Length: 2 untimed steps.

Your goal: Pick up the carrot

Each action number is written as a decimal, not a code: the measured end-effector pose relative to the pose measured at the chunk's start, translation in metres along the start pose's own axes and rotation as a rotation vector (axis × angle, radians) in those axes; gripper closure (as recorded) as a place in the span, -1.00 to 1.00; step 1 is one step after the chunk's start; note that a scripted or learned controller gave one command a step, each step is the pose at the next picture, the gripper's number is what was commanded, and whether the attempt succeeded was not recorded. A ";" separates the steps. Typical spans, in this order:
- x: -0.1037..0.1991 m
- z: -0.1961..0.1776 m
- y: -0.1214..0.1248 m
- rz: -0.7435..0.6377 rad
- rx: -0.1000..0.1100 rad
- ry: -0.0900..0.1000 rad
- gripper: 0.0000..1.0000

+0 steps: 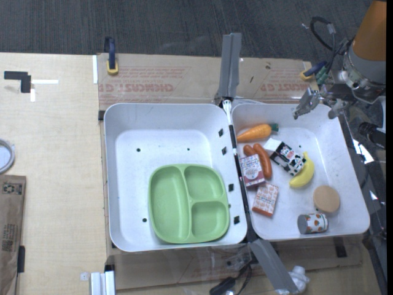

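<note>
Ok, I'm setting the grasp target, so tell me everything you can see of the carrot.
The carrot is orange and tapered, with a small dark green stub at its right end; it looks like smooth plastic. It lies flat, nearly level across the view, in the upper left part of the right bin, close to the bin's left wall. Two reddish sausages lie just below it, very near or touching. Nothing holds it.

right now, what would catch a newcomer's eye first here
The green plate, with three compartments, sits in the left bin and stands out against the white. In the right bin lies a cluster of small items: the carrot at the top left, sausages just below it, a banana to their right. The tool hangs over that bin's far edge, apart from the carrot.
</note>
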State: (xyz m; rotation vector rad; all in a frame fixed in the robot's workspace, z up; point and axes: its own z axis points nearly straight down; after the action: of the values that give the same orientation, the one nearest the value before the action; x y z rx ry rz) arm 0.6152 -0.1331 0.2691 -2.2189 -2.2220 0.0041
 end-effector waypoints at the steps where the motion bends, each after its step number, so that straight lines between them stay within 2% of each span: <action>1: 0.038 0.074 0.014 -0.002 0.001 0.000 -1.00; 2: 0.041 0.177 0.033 -0.101 -0.003 0.000 -1.00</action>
State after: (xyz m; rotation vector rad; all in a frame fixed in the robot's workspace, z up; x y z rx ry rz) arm 0.6474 -0.0923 0.0921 -2.1059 -2.3328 0.0004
